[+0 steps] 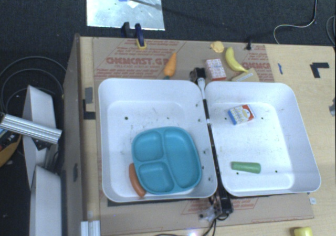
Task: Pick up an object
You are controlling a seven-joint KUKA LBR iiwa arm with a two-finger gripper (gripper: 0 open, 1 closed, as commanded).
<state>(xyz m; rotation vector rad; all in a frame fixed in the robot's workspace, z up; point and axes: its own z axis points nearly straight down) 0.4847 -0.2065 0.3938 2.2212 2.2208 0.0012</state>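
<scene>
- Whether the gripper is spread or pressed together cannot be told from this view.
- The right bin [294, 125] bears two loose things that could be picked up. A small white, blue and red carton [241, 114] lies towards 11 o'clock on its floor, and a green cylinder [245, 167] lies on its side towards 6 o'clock, well apart from the carton.
- The left bin [113, 125] touches the right bin along their shared rims. In it a blue divided plate [166, 160] fills the 5 o'clock part of the floor.
- An orange sausage-shaped piece [136, 180] lies just beside the plate at its 8 o'clock edge.
- On the cardboard at 12 o'clock from the bins lie a carrot [169, 65], a small pinkish box [216, 68] and a banana [232, 60].
- The box and the banana are just beside each other, near the right bin's far rim.
</scene>
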